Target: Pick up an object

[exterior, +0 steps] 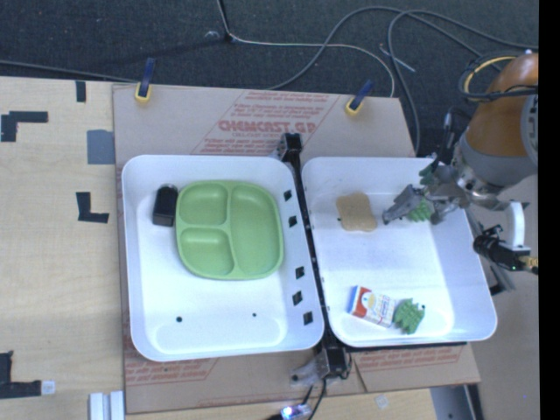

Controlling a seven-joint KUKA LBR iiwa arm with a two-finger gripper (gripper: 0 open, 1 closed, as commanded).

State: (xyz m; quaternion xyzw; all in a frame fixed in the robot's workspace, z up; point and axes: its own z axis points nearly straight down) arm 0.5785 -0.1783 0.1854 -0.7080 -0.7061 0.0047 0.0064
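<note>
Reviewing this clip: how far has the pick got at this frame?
Done: the gripper is down inside the right bin, beside the tan piece. In hand: nothing visible between its fingers; the tan piece lies apart from it on the bin floor. Left: closing on an object and lifting it. The small carton and green toy lie untouched near the front; the green tray and black object sit in the left bin.

Even, soft light; slight blur

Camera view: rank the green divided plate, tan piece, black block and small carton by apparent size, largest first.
1. green divided plate
2. tan piece
3. small carton, close to the tan piece, so that order is unsure
4. black block
</note>
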